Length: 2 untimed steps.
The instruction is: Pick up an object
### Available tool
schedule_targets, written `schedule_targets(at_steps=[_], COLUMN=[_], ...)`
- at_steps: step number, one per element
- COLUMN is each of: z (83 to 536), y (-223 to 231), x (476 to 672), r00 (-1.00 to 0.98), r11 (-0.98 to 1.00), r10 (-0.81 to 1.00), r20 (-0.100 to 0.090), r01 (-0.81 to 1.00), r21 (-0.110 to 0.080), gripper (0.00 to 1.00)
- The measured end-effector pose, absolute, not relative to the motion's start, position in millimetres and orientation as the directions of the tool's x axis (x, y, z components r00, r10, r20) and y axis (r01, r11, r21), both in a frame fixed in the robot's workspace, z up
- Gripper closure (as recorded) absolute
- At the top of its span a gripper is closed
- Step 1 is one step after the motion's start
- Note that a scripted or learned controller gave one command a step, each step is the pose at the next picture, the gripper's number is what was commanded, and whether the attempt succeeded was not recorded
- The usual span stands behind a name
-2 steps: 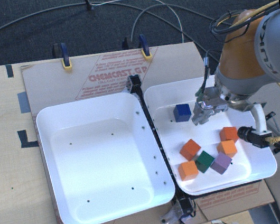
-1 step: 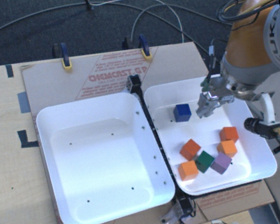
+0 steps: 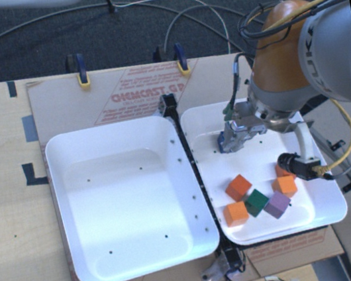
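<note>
Several small blocks lie in the right bin (image 3: 323, 214): an orange-red block (image 3: 238, 186), an orange block (image 3: 236, 213), a green block (image 3: 256, 202), a purple block (image 3: 277, 204) and another orange block (image 3: 285, 185) beside a partly hidden orange one (image 3: 281, 169). My gripper (image 3: 229, 142) hangs over the far part of the right bin, above and behind the blocks, apart from them. Nothing shows between its fingers.
The left bin (image 3: 60, 190) sits beside the right one, joined by a black divider (image 3: 189, 161). A black and yellow cable fitting (image 3: 301, 167) lies over the right bin's right side. Two clamps (image 3: 83, 75) hold the cardboard base at the back.
</note>
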<state>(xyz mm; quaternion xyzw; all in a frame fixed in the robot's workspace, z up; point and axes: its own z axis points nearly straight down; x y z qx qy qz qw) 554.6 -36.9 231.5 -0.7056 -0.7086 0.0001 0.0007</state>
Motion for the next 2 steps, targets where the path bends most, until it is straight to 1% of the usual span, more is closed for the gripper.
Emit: schedule_targets(at_steps=[1, 2], z=[241, 224], y=[17, 70], x=[551.7, 551.8], r00=[-0.005, -0.005], r11=[0.005, 0.005], r10=[1.000, 1.000], r20=[0.001, 0.001], r01=[1.000, 1.000], r21=[0.000, -0.002], gripper=[1.00, 1.00])
